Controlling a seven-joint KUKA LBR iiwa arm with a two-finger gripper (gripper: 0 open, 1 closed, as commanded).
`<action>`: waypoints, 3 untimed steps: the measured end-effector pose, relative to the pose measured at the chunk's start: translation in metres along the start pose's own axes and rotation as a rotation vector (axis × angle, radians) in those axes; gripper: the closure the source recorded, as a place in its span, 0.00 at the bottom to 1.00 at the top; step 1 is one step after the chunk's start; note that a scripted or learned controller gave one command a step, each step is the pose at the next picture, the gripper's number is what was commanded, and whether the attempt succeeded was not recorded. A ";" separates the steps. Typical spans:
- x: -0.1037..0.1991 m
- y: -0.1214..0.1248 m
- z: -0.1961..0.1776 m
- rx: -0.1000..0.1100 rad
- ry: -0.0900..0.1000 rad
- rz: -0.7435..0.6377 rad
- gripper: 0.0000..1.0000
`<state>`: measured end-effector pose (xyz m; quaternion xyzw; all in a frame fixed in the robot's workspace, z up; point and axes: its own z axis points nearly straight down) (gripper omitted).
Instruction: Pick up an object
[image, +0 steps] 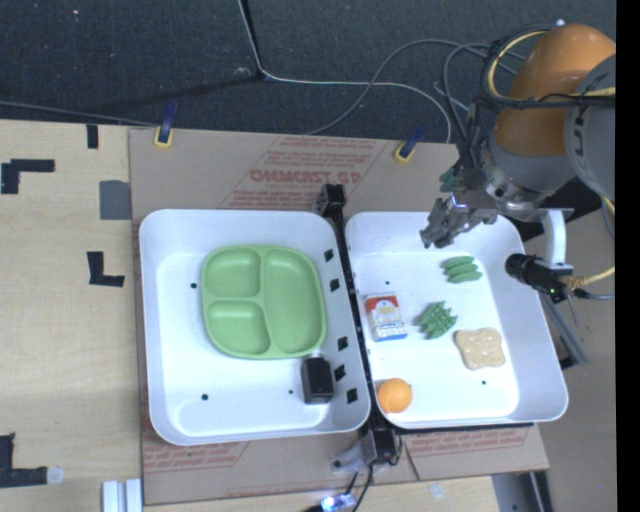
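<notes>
The gripper is seen poised over the far corner of the right bin, its dark tips pointed down; nothing is held between them, though how widely they are parted cannot be told from this slanted view. Just beside and slightly nearer the camera than the tips, a small green pea pod is found, the closest candidate for picking. Further toward the camera, a second green vegetable piece is placed, with a small red and white carton to its left and a tan slice of toast to its right. Farthest from the tips within this bin, an orange is lodged against the near wall. Well to the left, the left bin is occupied by a green divided plate and a small black block. A miss is judged likely if the descent is made where the tips now hang, since bare floor lies beneath; the flat pod could also be pushed aside, and the bin's far wall could be struck.
</notes>
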<state>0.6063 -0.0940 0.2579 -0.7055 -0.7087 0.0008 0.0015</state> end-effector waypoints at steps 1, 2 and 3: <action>0.051 -0.019 -0.003 -0.001 0.001 -0.001 1.00; 0.101 -0.026 0.011 0.000 -0.001 0.000 1.00; 0.152 -0.038 0.027 0.001 -0.001 0.000 1.00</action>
